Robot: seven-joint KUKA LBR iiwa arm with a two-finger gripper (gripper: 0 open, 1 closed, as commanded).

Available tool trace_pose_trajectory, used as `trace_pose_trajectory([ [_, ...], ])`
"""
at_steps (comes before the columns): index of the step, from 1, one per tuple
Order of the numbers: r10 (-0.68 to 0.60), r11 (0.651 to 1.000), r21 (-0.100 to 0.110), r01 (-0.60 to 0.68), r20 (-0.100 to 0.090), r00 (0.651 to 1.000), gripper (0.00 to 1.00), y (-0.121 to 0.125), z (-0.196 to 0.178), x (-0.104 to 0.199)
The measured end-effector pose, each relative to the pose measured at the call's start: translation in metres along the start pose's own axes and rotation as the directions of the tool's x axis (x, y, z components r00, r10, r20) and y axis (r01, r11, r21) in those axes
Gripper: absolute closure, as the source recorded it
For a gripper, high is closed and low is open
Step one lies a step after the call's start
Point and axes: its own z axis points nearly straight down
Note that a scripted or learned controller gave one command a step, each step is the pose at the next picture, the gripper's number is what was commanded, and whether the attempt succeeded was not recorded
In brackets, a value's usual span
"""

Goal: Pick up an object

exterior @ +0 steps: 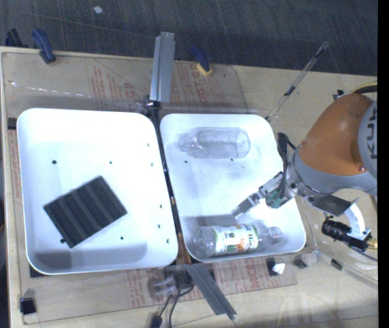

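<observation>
I could not tell the gripper's state; blurred, possibly just above the labelled bottle in the right bin. Clear bottle faint. Black ridged panel in left bin. Bench clamped.

In the right bin, a clear bottle lies along the far wall and a labelled bottle along the near wall. The gripper hangs just above the labelled bottle. A dark ridged panel lies in the left bin.
</observation>
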Motion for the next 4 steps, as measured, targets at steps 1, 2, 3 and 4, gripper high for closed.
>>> trace_pose_trajectory([
  [1, -0.153, 0.988, 0.003, 0.153, -0.003, 0.988, 0.0, 0.065, 0.091, 0.057],
  [2, 0.312, 0.95, 0.003, -0.312, -0.002, 0.95, 0.0, 0.044, 0.017, 0.015],
  [3, 0.295, 0.955, 0.005, -0.295, -0.005, 0.955, 0.0, 0.018, -0.005, 0.039],
  [4, 0.264, 0.964, 0.003, -0.264, -0.003, 0.964, 0.0, 0.036, -0.02, 0.072],
])
